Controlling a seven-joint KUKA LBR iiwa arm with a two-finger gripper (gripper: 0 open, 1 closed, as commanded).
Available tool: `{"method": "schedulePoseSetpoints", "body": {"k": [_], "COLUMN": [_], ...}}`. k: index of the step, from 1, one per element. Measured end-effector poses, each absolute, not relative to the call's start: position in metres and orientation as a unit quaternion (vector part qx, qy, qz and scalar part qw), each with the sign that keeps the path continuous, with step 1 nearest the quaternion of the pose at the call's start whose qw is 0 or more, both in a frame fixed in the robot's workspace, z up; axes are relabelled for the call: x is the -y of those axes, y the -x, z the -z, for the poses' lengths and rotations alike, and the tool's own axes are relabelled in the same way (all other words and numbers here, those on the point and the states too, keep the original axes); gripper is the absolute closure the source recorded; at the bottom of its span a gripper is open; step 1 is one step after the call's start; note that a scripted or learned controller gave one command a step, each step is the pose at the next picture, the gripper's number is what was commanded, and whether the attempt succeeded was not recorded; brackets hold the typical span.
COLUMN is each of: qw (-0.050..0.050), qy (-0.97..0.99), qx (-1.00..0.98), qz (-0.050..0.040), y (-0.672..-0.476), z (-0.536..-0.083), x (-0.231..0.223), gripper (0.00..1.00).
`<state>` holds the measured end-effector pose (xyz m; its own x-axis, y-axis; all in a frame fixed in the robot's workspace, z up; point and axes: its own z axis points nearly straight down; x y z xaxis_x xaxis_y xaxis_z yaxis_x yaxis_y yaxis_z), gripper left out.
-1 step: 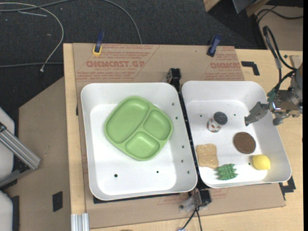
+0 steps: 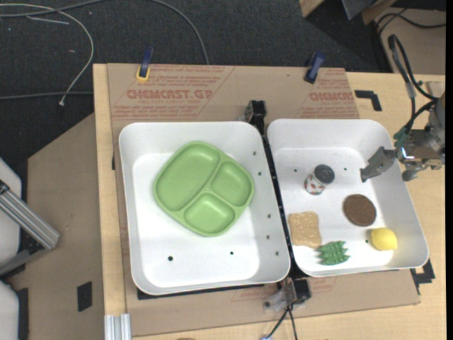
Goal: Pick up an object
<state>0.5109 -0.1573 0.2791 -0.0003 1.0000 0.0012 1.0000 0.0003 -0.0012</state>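
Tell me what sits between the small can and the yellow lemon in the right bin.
In the camera view, the brown round cookie lies between the small can and the yellow lemon, on the floor of the right bin, apart from both.

arm (image 2: pixel 433 134): the right edge of the picture cuts it off, so just the end part shows.
gripper (image 2: pixel 396 165): too small and dark to tell how it stands.
small can (image 2: pixel 318 179): its label is too tiny to read.
green toy (image 2: pixel 333 253): too small to tell what it is.
counter (image 2: pixel 212 91): the print on it is faint and partly hidden by the bins.
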Motion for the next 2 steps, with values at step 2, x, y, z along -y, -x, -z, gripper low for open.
{"method": "schedulePoseSetpoints", "body": {"k": [2], "qw": [0.003], "qy": [0.707], "qx": [0.707], "qz": [-0.0013], "y": [-0.507], "z": [-0.196], "x": [0.159], "gripper": [0.00]}}
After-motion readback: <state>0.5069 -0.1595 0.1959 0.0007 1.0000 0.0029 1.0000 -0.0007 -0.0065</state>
